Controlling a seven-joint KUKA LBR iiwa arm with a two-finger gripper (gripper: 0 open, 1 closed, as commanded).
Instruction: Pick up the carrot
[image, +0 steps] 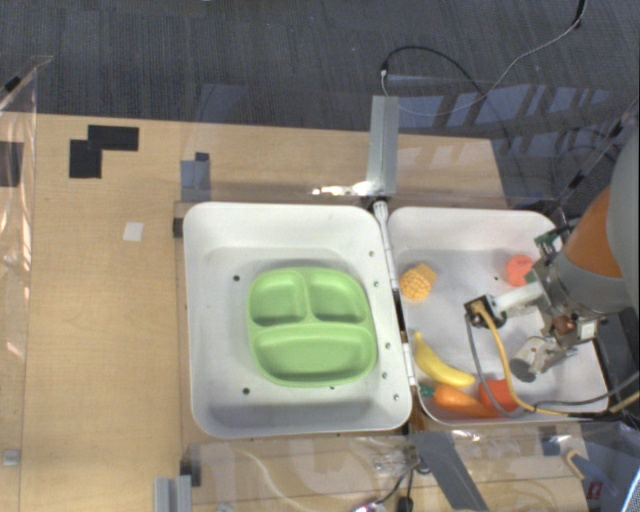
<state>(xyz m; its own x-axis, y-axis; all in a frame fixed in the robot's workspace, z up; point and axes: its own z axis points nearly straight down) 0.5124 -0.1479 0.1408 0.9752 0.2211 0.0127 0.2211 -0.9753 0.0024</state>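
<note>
The gripper (533, 357) hangs over the right bin (455, 232), close to that bin's right side and a bit toward its front edge. I cannot tell if the gripper is spread apart or pressed together, because it looks small and blurry from up here. Nothing can be seen held in it. The carrot (458, 399) lies flat on the bin floor, to the left of the gripper and nearer the front edge, down in the front corner. It is apart from the gripper. A banana (440, 365) lies just behind the carrot, touching it or almost touching it, and it is also left of the gripper. A small red thing (502, 396) sits right beside the carrot, between the carrot and the gripper. A yellow cable (497, 345) hangs down from the arm, just left of the gripper. A bumpy yellow corn piece (418, 283) is farther left and farther back. A pink-red thing (518, 268) is behind the gripper. Far to the left, the other bin (215, 300) holds a green plate (310, 325).
</note>
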